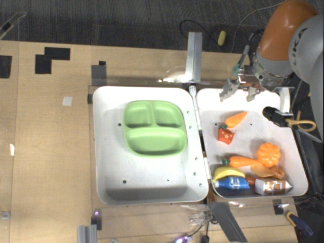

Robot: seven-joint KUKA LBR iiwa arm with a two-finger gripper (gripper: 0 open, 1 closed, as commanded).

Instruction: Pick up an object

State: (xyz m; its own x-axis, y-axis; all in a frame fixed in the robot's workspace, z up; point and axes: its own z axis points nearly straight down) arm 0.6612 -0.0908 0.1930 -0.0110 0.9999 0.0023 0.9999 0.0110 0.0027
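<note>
- Objects [250, 162] all lie in the right bin [301, 178], most of them crowded toward its near edge.
- Along that near edge a blue can [232, 185] lies on its side. Just beside it, toward the near right corner, a white bottle [273, 187] with a brown label also lies flat.
- A banana [229, 173] rests against the far side of the can, close to the bin's left wall.
- Just beyond the banana, a long carrot [242, 161] lies across the bin, reaching toward a pumpkin [268, 154] by the right wall.
- A tan piece [277, 172] sits between the pumpkin and the bottle; I cannot tell what it is.
- Near the middle of the bin a red pepper [226, 134] sits apart from that cluster. A short carrot [236, 119] lies tilted just beyond it; whether the two touch I cannot tell.
- In the left bin [101, 151], a green plate [153, 127] with three compartments lies flat around the middle.
- Over the far edge of the right bin, toward its far left corner, hangs the pincer [238, 91]. Its fingers are spread with only air between them, and it is apart from the short carrot.
- Both bins stand side by side on a wooden table [50, 161], with black tape marks [53, 57] near its far left corner.
</note>
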